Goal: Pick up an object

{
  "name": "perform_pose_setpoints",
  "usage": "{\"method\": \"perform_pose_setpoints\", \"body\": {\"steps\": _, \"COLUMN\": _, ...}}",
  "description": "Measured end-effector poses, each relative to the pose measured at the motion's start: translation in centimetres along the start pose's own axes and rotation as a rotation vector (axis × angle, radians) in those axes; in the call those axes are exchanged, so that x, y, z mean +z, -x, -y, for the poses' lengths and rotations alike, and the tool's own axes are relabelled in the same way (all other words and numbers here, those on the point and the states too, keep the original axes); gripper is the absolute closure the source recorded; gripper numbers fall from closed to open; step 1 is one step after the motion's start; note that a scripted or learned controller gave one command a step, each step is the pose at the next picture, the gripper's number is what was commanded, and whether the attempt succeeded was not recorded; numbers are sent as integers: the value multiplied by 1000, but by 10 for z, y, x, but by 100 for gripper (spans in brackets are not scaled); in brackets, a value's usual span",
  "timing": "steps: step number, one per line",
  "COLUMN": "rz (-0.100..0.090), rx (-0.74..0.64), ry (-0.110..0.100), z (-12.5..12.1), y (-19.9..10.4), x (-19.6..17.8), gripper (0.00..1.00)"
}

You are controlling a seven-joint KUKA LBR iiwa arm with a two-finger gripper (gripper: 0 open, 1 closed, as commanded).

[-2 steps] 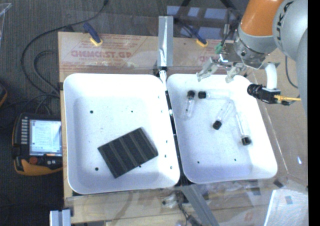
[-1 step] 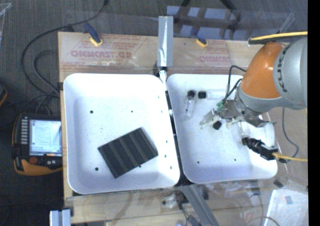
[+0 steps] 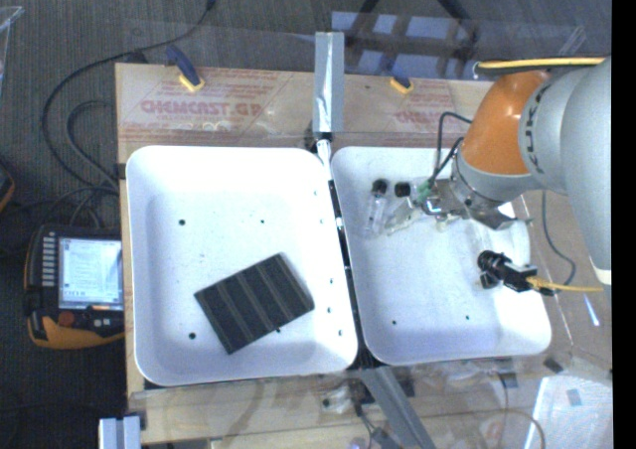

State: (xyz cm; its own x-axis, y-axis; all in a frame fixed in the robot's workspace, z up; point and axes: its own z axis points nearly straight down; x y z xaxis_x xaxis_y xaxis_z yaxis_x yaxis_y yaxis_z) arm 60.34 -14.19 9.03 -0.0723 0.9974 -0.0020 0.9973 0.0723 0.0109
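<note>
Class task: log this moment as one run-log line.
arm: over right bin | gripper: near bin's far edge, nothing held | black ridged block: left bin, untouched

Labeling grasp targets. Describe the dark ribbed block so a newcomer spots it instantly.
Find the left bin of the two white bins. The dark ribbed block lies flat near its front, turned at a slant. It is the only large item there: charcoal, rectangular, with parallel grooves.

The arm [image 3: 537, 139] (orange band up) reaches leftward, its gripper [image 3: 390, 207] hanging low.
</note>
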Motion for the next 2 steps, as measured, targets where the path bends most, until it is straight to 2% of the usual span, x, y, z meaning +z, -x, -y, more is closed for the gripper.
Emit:
{"method": "perform_pose_setpoints", "body": {"steps": 1, "rz": 21, "rx": 46, "ry": -39, "z": -41, "y": -17, "x": -1, "gripper": 0}}
{"method": "perform_pose_setpoints", "body": {"steps": 2, "rz": 13, "rx": 56, "ry": -45, "z": -40, "y": -22, "x": -5, "gripper": 100}}
